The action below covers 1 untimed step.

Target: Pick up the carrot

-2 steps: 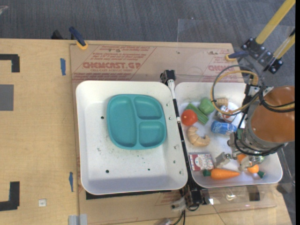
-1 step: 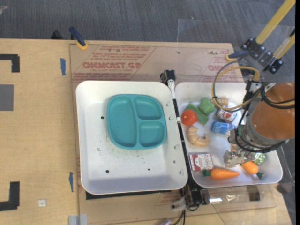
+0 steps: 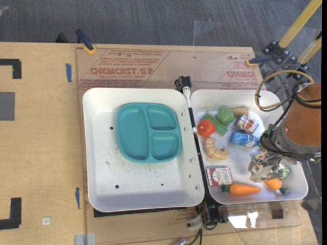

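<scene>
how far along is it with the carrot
Done: the gripper is over the right bin, near the front. In hand: nothing visibly; the carrot lies flat on the bin floor, just left of and below the gripper. Left: closing on the carrot and lifting it.

Teal divided plate [image 3: 149,131] sits mid left bin [image 3: 97,152]. Right of plate, in right bin [image 3: 301,188]: tomato [image 3: 206,128], green veg [image 3: 223,117], blue packet [image 3: 243,139], croissant [image 3: 216,149], red carton [image 3: 219,176].
</scene>
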Available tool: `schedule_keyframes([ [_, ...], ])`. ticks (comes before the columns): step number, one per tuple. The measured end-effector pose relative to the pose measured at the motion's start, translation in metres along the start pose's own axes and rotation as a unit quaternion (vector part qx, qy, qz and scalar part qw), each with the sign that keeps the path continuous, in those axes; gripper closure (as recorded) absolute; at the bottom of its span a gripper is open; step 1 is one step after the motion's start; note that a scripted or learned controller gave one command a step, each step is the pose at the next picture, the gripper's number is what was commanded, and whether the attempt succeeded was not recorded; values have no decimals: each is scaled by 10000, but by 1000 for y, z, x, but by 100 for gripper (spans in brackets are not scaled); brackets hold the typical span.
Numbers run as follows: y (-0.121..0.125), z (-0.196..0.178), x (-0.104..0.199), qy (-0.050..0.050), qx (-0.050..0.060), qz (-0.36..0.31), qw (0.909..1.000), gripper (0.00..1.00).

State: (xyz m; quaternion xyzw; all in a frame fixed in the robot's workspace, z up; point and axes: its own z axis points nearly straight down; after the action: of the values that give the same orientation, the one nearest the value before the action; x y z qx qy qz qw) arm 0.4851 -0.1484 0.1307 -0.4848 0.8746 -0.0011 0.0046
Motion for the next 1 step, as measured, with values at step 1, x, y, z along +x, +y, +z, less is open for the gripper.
schedule_keyframes([
  [1,0,1,0,0,-8,1,10000,0],
])
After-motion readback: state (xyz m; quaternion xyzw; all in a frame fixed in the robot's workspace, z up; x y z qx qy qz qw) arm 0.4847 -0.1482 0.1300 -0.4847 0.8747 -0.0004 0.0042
